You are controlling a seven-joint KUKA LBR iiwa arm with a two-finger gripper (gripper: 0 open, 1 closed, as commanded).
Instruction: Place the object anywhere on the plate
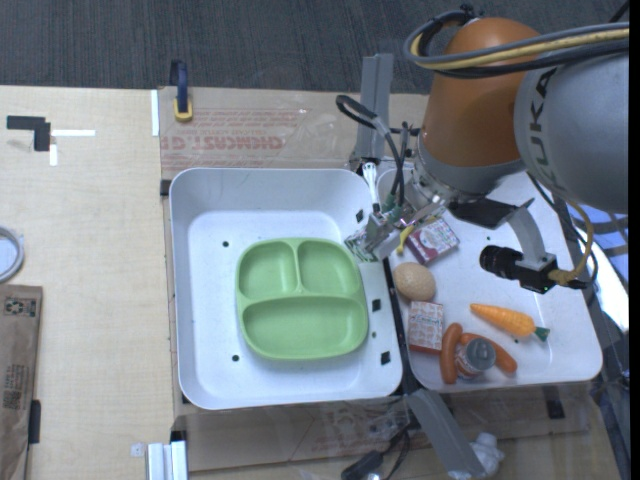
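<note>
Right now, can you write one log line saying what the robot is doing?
pincer: over the rim between the bins | plate: green, left bin, nothing on it | carrot: right bin | task: not done

Just one fixed camera here, mounted above the light wooden tabletop [80,228], looking down at a slant from mid distance; both shallow white plastic bins [190,268] fit, left bin left of the hand [375,236].

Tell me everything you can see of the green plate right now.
The green plate is a matte, plastic-looking divided dish with rounded corners: two small compartments on its far side, one long one nearer the camera. It lies flat, right way up, near the middle of the left white bin, slightly rotated. Nothing lies in it; the claw hovers just beyond its upper right corner.
</note>
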